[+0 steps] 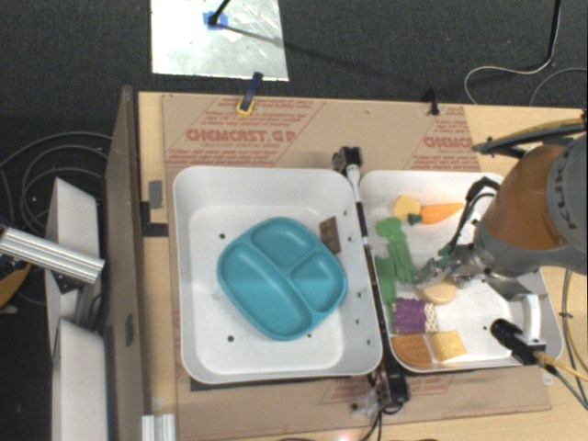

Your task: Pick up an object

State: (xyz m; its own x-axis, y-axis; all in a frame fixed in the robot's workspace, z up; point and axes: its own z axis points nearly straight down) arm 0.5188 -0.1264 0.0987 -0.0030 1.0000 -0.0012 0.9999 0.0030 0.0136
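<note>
My gripper (443,270) is low in the right bin (478,187), near its middle. It hangs just above a pale beige oval piece (439,293) and next to a green toy vegetable (400,257). Other toy food lies around it: an orange carrot (441,212), a yellow piece (405,207), a purple piece (410,315), a small white lattice piece (431,317), a brown square (413,349) and a yellow square (448,345). I see nothing lifted in the gripper.
The left bin (207,338) bears a teal divided plate (280,276) with a small brown block (330,234) at its upper right corner. A ridge (365,246) separates the two bins. The arm (533,209) covers the right bin's right side.
</note>
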